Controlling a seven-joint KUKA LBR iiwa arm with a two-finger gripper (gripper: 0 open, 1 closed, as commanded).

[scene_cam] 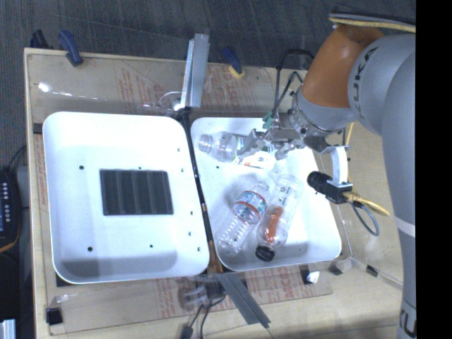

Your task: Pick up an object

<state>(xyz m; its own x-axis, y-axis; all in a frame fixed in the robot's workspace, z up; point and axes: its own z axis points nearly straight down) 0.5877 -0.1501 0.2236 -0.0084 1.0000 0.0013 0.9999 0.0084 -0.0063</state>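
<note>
— While my arm hangs over the far edge of the right-hand white bin [325,242], where does the job stand?

— Early, I judge. My gripper [277,141] sits low near that bin's far edge, just beside a clear plastic bottle [220,147] lying on its side in the far left corner. Nothing shows between my fingers, so I claim no hold, and whether they are apart or together I cannot tell.

— What else could you take?

— Toward the near edge lie a clear bottle with a blue label [242,219] and, touching it, a clear bottle with an orange label and dark cap [272,223]. A small white card [258,161] rests near my gripper.

— And the left bin [70,140]?

— It carries a dark ribbed rectangle [136,192] at its middle.

— What is left?

— Everything that counts: closing on one object and lifting it off the bin floor.
</note>
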